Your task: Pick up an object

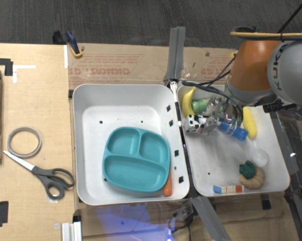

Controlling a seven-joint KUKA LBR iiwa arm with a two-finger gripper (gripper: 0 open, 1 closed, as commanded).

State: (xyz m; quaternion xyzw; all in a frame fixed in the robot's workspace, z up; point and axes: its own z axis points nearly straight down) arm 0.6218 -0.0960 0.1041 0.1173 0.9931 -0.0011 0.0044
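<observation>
**Arm reaching into the right bin's far-left cluster**

Overhead slanted view of a tabletop w/ two shallow white bins. The left bin (86,134) holds a teal divided plate (137,159), w/ a small orange carrot-like piece (167,188) at its near right edge. The right bin (211,159) holds the pickable items: a yellow banana (187,100), a green item (201,105), a black-and-white cow-print toy (193,123), a blue bottle (233,130), a corn cob (249,122), a tan ring w/ a green piece (251,174), and small blocks (228,189).

The gripper (214,115), below the orange-banded wrist, is low among the banana, cow toy and bottle. Clutter hides the jaws; open or closed can't be told, and nothing is visibly held.

Step, prob.: descent or grasp attempt at the cluster. Next move calls for closing on one item, then a straight lift clear of neighbours. Scissors (43,174) and a tape roll (24,141) lie left of the bins.
</observation>
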